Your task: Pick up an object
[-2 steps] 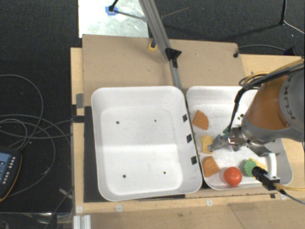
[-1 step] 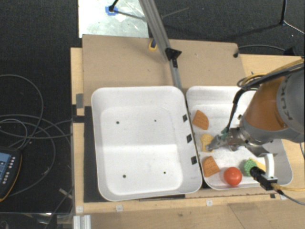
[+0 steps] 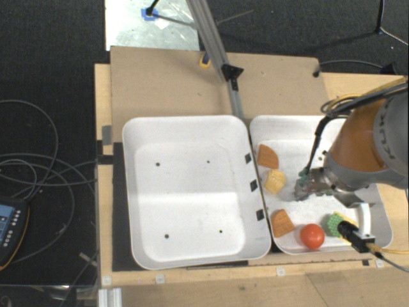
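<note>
1. Over the right bin (image 3: 291,125) the arm (image 3: 364,149) reaches in from three o'clock, with the gripper (image 3: 305,189) low near the bin's middle — whether it is released or clenched I cannot tell, and nothing shows grasped in it.

2. Things to pick all lie in the right bin: an orange wedge (image 3: 268,156) at about eleven o'clock of the gripper, a yellow piece (image 3: 275,182) just beside it at nine, a second orange wedge (image 3: 282,222) at seven, a red ball (image 3: 312,236) at six, and a green piece (image 3: 334,223) at about five.

3. Nearest is the yellow piece, so that is probably the target — though the gripper looks set a little to its side, and a close there could catch nothing.

4. A sideways nudge could push the yellow piece against the bin's left wall, where the fingers would have little room.

5. The red ball is likely to roll if touched off-centre.

6. The left bin (image 3: 137,133) sits at nine o'clock; a grey pole (image 3: 214,37) slants down from twelve and ends near the bins' shared edge, clear of the gripper.
</note>
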Controlling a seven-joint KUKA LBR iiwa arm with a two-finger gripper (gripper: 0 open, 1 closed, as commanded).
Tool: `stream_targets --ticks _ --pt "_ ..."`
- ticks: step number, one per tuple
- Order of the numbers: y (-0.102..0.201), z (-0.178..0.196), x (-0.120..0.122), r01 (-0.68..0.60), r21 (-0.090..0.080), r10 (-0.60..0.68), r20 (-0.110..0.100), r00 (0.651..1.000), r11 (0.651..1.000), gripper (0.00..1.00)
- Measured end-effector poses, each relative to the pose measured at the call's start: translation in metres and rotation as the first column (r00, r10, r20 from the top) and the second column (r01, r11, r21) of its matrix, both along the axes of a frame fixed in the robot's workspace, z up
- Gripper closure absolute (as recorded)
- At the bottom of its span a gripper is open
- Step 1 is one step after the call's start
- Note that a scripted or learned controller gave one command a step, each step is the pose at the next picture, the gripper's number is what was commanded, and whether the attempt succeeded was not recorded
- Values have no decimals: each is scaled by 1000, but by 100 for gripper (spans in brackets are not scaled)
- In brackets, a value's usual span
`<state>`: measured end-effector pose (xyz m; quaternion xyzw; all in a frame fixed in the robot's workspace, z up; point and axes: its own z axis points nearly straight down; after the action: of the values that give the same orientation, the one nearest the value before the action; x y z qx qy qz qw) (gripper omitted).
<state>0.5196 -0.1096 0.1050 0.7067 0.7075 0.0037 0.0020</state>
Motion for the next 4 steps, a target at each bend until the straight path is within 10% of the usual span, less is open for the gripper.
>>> stream_targets --ticks 3,4 --pt "-8 166 5 -5 -4 5 -1 1000 1000 100" --pt "45 154 8 -10 0 10 -6 1000 1000 100"
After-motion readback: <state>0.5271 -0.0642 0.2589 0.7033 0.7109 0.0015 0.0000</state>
